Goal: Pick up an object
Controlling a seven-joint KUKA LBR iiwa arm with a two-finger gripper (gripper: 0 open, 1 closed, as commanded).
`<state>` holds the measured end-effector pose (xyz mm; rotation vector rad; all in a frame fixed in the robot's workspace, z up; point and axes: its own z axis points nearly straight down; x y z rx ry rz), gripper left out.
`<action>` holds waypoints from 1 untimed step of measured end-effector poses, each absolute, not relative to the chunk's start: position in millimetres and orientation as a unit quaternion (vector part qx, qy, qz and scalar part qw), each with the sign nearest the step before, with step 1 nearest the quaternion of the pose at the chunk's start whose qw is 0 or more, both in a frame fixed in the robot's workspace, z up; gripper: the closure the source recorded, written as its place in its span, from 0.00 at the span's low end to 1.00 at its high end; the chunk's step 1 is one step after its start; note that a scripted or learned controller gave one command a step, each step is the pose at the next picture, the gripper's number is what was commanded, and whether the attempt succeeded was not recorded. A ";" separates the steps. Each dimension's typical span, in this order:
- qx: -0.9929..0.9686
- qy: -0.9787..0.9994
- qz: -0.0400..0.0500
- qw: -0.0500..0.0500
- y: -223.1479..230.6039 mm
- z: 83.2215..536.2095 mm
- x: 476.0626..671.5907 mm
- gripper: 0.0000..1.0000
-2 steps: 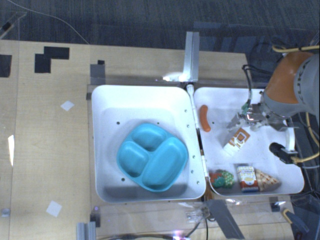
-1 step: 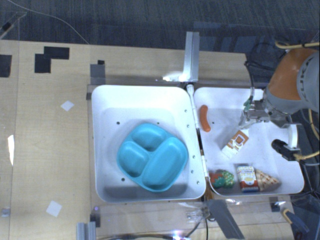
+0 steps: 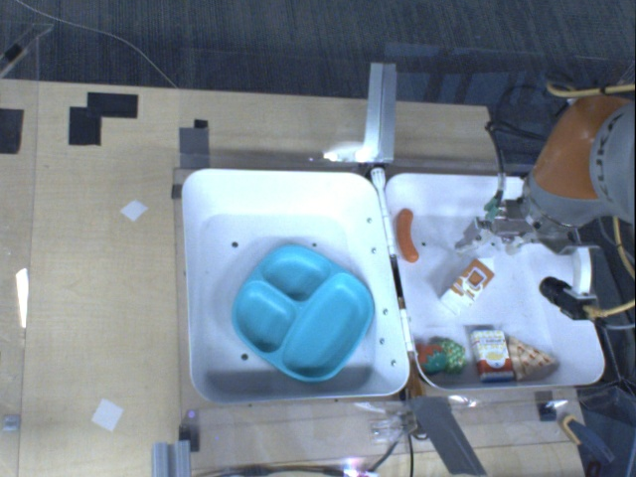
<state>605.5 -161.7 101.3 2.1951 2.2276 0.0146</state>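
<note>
In the camera view, two white bins stand side by side on the bench. The left bin (image 3: 204,266) holds a blue divided plate (image 3: 303,311), which lies near its centre, a little toward 6 o'clock. The right bin (image 3: 586,366) holds the small things that the arm may pick. A red sausage (image 3: 406,237) lies at about 10 o'clock, close to the wall shared by the two bins. A small white and brown carton (image 3: 469,284) lies tilted near the middle. Along the 6 o'clock wall there are a green and orange vegetable toy (image 3: 441,356), a small box with a red label (image 3: 490,352) and a pizza slice (image 3: 531,361), close to one another. They seem loosely scattered, probably so that each one can be reached from above.

The arm enters from 3 o'clock, with its orange band at about 2 o'clock of the right bin. The gripper (image 3: 502,229) hangs over the bin at about 12 o'clock, just beyond the carton at 1 o'clock of it. Whether the claw is released or clenched cannot be told, and nothing is seen inside it. The carton is probably the nearest candidate.
</note>
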 end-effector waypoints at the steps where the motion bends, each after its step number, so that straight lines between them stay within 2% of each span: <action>1: 0.683 0.730 0.003 0.004 -155.2 88.0 581.0 0.00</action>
